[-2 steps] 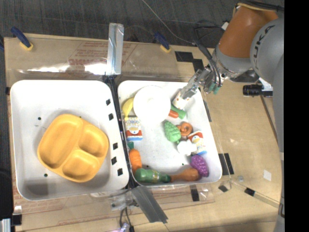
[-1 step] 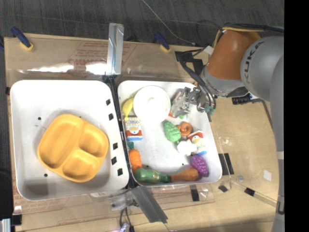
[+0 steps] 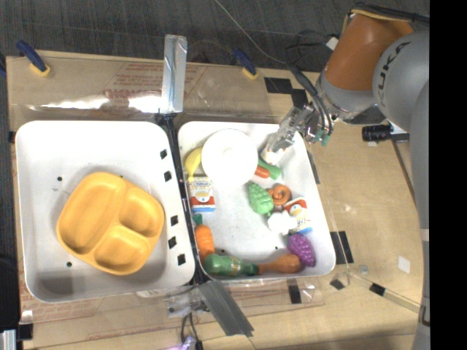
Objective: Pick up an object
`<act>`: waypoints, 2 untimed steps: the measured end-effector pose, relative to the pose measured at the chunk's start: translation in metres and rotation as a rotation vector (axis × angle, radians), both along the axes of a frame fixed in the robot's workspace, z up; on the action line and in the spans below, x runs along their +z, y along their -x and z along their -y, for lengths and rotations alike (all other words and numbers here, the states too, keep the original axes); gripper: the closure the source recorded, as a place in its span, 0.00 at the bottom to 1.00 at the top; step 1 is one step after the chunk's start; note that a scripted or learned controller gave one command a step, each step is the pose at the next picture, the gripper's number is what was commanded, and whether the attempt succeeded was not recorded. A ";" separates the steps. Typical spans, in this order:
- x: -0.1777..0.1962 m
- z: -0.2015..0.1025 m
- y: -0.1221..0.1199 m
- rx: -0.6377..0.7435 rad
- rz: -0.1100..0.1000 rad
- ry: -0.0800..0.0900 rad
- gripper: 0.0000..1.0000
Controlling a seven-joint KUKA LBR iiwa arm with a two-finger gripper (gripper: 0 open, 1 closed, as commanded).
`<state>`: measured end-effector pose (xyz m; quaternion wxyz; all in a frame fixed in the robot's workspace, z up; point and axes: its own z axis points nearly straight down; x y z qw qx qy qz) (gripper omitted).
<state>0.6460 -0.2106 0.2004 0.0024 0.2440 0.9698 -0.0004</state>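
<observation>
Brown bench (image 3: pixel 365 217), two bins | tool (image 3: pixel 273 152) over white plate (image 3: pixel 230 155) rim, right bin (image 3: pixel 321 217) | finger state: cannot tell | "KUKA" partly legible on arm (image 3: pixel 394 64)

In the right bin (image 3: pixel 219 133), bare floor lies around the middle (image 3: pixel 233 228). A white plate (image 3: pixel 230 155) blocks twelve o'clock; toy food crowds three through six o'clock. In the left bin (image 3: pixel 36 195), a yellow tray (image 3: pixel 109 221) fills the centre, with free margins all around.
</observation>
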 end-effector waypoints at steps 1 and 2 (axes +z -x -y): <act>0.003 -0.008 0.070 -0.096 -0.004 -0.001 1.00; 0.002 -0.008 0.070 -0.095 -0.004 -0.002 0.00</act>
